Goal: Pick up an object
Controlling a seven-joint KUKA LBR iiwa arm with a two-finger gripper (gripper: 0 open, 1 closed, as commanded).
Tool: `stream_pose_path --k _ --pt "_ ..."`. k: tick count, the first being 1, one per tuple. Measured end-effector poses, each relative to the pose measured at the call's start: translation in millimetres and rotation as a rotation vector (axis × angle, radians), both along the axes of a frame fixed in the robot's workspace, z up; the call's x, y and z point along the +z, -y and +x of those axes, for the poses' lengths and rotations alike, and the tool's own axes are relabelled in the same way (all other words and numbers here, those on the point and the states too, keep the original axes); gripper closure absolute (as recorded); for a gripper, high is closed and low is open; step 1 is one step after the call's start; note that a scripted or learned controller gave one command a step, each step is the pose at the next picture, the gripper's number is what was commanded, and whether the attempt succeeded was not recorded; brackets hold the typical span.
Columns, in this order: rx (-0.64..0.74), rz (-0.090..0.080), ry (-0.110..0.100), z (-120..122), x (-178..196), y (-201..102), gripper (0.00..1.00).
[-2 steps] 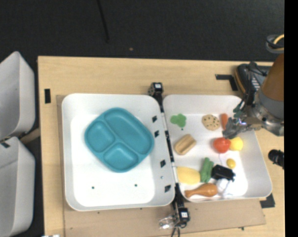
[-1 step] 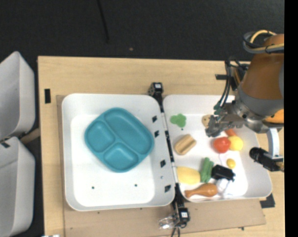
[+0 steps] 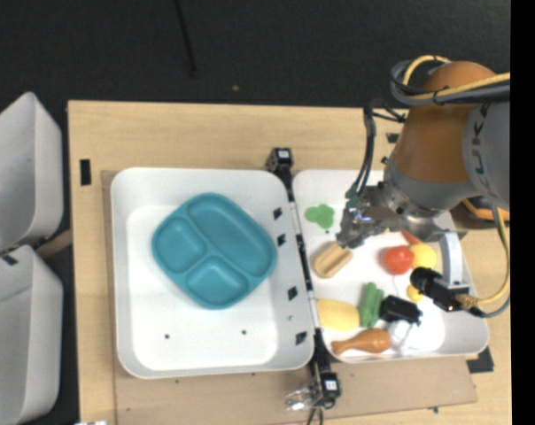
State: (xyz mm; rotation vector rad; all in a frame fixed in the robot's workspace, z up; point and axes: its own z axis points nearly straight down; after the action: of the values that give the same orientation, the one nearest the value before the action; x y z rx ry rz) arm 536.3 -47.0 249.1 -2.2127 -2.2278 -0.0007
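Note:
The right bin (image 3: 314, 188) holds several toy foods. A tan bread roll (image 3: 330, 259) lies near its left wall, with a flat green leaf piece (image 3: 320, 214) above it. A red tomato (image 3: 397, 258) and a yellow piece (image 3: 423, 256) sit side by side to the right. Lower down lie a yellow lemon-like piece (image 3: 337, 312), a green vegetable (image 3: 370, 303) and a brown drumstick (image 3: 363, 343). My gripper (image 3: 353, 229) hangs low over the bin, just above and right of the bread roll. The arm's grey and orange body covers the bin's upper right part.
The left bin (image 3: 130, 326) holds a blue divided plate (image 3: 213, 249). Black clips (image 3: 296, 264) line the seam between the bins. Black cable connectors (image 3: 431, 289) lie over the right bin's lower right. Bare wooden bench (image 3: 197, 127) surrounds both bins.

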Motion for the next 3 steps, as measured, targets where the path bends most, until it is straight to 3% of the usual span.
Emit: stream_pose_path --k 2,3 --pt "0.000 -0.001 0.000 19.8 3.7 -104.5 1.00" --pt "-0.003 -0.002 -0.002 17.2 -0.1 -122.2 1.00"
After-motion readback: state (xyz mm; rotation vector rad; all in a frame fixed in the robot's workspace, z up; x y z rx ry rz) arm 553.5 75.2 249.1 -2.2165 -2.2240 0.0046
